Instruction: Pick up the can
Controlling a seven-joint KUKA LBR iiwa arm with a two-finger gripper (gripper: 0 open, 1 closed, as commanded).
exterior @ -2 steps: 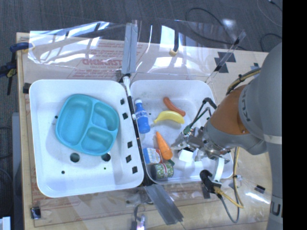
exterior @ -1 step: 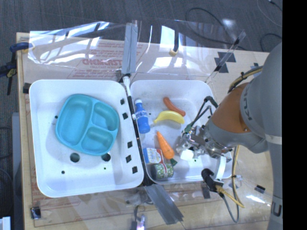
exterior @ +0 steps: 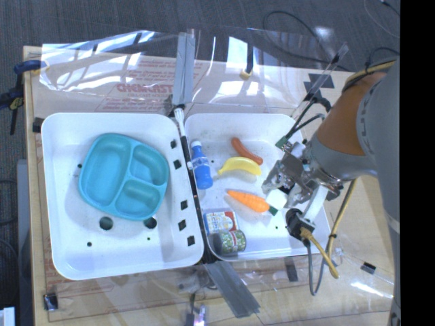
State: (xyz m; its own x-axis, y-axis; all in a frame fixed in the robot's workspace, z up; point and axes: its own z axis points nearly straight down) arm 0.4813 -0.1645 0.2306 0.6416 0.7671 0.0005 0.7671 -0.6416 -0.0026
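The can (exterior: 228,233) lies on its side in the front left corner of the right bin (exterior: 262,122); it has a white and red label and a dark green end. My gripper (exterior: 278,194) hangs low over the right side of that bin, just right of an orange carrot (exterior: 247,201). The gripper is roughly a hand's width right of the can and a little farther back, apart from it. I see nothing of the can at the gripper.
A yellow banana (exterior: 241,166), a reddish sausage (exterior: 246,151) and a blue bottle (exterior: 200,165) lie in the right bin behind the carrot. The left bin (exterior: 68,250) holds a blue divided plate (exterior: 125,176). Cables trail off the arm at the front right.
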